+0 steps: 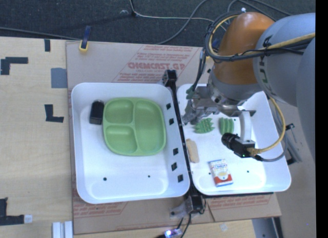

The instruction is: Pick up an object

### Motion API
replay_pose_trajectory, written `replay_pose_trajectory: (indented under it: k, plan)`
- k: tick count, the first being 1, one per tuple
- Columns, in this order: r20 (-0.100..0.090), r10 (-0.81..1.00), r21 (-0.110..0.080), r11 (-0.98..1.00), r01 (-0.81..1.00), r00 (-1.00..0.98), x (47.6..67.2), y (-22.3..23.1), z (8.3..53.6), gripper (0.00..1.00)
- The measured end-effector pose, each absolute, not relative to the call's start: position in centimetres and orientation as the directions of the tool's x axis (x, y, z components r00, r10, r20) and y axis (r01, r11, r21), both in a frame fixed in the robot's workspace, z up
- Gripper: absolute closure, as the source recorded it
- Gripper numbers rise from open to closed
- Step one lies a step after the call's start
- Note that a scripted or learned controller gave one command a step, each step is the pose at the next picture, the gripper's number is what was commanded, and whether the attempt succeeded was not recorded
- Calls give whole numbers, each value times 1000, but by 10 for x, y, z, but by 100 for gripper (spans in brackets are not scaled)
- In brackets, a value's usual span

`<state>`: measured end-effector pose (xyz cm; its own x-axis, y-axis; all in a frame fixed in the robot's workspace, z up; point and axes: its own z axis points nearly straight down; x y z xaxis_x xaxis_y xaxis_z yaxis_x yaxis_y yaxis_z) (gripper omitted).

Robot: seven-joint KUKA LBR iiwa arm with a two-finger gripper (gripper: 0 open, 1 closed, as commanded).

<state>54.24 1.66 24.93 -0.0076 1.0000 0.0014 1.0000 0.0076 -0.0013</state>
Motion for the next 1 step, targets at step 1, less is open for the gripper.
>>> replay_pose_trajectory:
  k: [1]
  plan:
    - [1,1000,-2,7,1000,-7,550,68,248,100]
